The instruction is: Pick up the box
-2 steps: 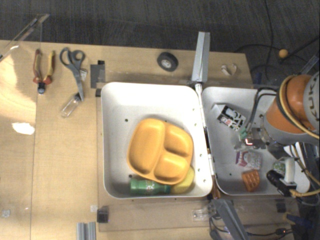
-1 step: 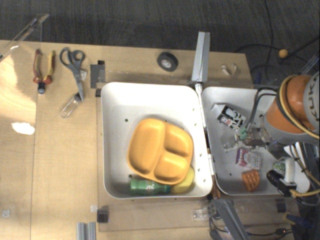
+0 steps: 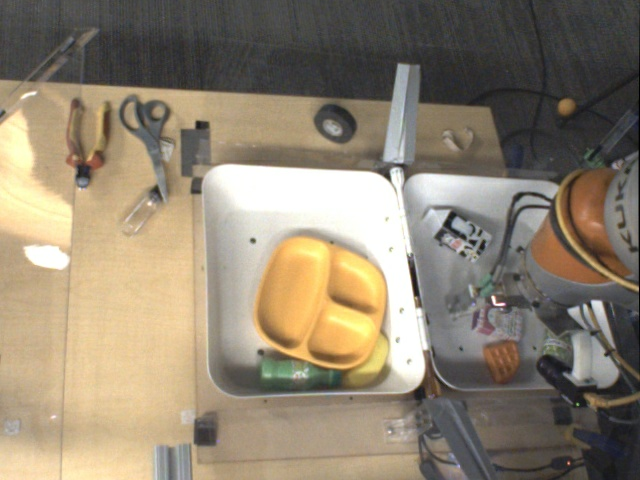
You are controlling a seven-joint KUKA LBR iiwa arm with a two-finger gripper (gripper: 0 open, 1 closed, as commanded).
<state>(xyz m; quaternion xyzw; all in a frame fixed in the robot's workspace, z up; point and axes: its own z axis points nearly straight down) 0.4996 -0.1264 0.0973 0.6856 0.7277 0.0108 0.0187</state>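
The arm [image 3: 590, 233] comes in from the right and hangs over the right bin [image 3: 440, 368], its grey body and orange band covering most of that bin's right half. The gripper sits somewhere under the wrist, approx. mid-bin, among cables and fittings — can't tell where its tips are, or how it stands.

The box [image 3: 462, 234] — small, black and white with printed markings — lies flat and tilted in the upper left part of the right bin, near the back wall, apart from the arm. Nothing is touching it.

Lower in the same bin, near the front wall, lies an orange ridged item [image 3: 502, 360]. Just above it is a small pinkish-white packet [image 3: 497, 318], w/ a bit of green beside it; too small to tell more.

The left bin [image 3: 230, 268] holds a yellow divided tray [image 3: 322, 300], upside down and tilted, taking up the centre and lower right. Under its front edge a green can [image 3: 295, 372] lies on its side against the front wall, and a yellow-green rounded object [image 3: 372, 362] peeks out at the tray's lower right corner.

On the tabletop [image 3: 110, 318], left of the bins: scissors [image 3: 150, 133], red-handled pliers [image 3: 85, 140]. A roll of black tape [image 3: 335, 123] sits behind the left bin, beside a grey upright bracket [image 3: 402, 113].
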